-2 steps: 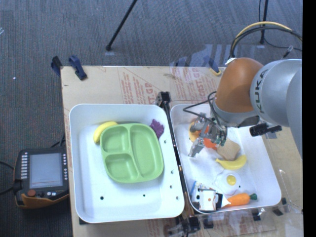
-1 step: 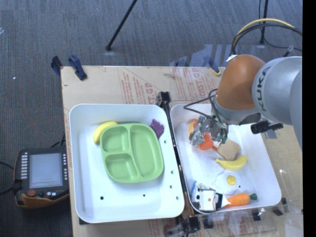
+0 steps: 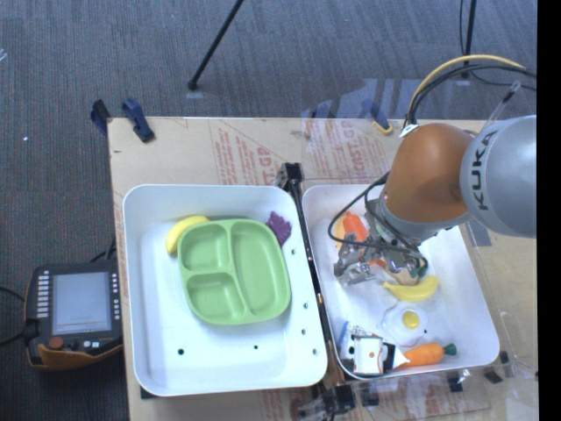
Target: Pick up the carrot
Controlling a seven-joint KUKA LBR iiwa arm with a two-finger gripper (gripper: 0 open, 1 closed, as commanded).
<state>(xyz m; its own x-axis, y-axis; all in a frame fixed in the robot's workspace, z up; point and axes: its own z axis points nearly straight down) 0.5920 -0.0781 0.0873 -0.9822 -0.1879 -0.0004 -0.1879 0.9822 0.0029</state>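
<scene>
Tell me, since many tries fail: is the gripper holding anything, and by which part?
Cannot be told: the gripper hangs over the right bin, with nothing visibly between its fingers.

The tray (image 3: 235, 270) lies in the left bin (image 3: 140, 323), carrot (image 3: 424, 353) in the right bin (image 3: 482, 323).

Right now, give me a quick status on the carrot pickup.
Gripper low in the right bin, nothing visibly held. Carrot lying free at the bin's near edge, beside the fried egg. Banana sits between gripper and carrot.
</scene>
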